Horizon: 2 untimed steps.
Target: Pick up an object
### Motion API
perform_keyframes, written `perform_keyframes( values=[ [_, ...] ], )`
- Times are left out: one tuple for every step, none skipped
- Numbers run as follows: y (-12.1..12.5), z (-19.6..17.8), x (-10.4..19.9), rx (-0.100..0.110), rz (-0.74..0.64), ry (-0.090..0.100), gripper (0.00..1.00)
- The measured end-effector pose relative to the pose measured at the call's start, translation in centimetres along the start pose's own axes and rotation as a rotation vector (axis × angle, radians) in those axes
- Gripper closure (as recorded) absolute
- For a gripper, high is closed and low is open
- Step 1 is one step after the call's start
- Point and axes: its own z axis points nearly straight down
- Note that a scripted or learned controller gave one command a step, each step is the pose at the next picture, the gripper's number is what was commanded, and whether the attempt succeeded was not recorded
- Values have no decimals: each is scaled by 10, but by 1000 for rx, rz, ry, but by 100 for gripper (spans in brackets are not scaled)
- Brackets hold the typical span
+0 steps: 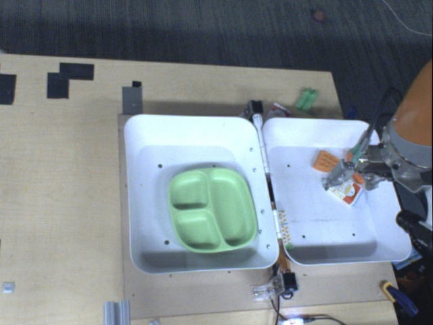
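Left bin [135,181] w/ green divided tray [211,208], right bin [318,239] w/ my pincer [336,179] low inside, white-orange packet [350,192] just beside its tips, orange card [325,160] near; finger state unclear.

Place: we read this as a robotics lab / test bench, not a home or shop.
Bench: we see a pale wood-look bench [61,202] w/ black tape squares [70,78] stuck on it, like markers.
Bins: two shallow white bins [203,131] side by side, fixed in a cutout, w/ small holes in their floors.
Hardware: metal brackets [132,100] at bin corners, clips and loose wires [284,290] at the front edge.
Arm: industrial robot arm [413,124], grey w/ orange, reaching in from the right.
Floor: dark carpet [203,19] behind, a cable [389,5] trailing over it.
Props: we see a green divided plate [212,208] sitting in the left bin, test-object style.
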Motion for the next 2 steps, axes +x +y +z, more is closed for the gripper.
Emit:
perform_keyframes(
  values=[
    [21, 179, -34, -1, 3, -1, 0],
    [90, 183, -3, -6, 0, 0, 0]
  ],
)
